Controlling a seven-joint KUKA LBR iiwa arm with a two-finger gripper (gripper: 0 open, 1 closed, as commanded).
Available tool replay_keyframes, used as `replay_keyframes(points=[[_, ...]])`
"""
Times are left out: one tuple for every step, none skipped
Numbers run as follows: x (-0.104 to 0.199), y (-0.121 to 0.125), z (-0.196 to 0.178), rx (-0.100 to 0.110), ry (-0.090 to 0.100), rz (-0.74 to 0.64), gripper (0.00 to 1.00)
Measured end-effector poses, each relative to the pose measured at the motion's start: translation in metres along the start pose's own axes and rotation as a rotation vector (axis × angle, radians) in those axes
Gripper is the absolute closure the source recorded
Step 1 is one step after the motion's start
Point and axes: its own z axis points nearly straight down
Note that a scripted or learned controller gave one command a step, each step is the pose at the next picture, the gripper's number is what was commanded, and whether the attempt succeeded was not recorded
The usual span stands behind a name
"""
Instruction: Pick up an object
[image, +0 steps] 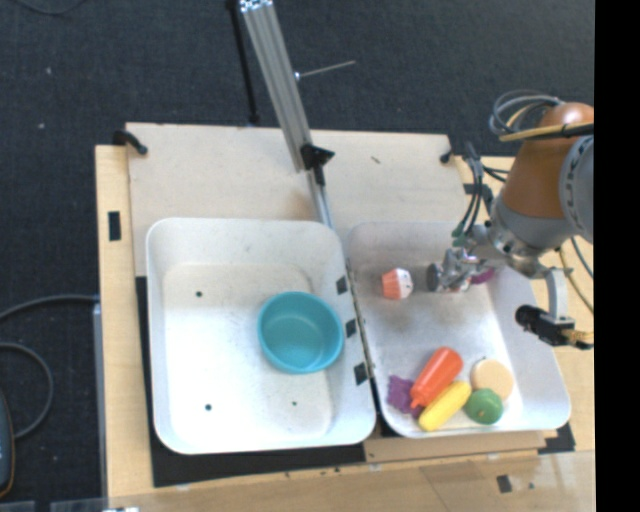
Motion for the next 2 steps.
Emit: replay_keyframes(points=[[-0.006, -0.001, -0.045, 0.001, -0.001, 0.001, 1.00], [-0.007, 0.001, -0.099, 0.000, -0.001, 0.000, 1.00]])
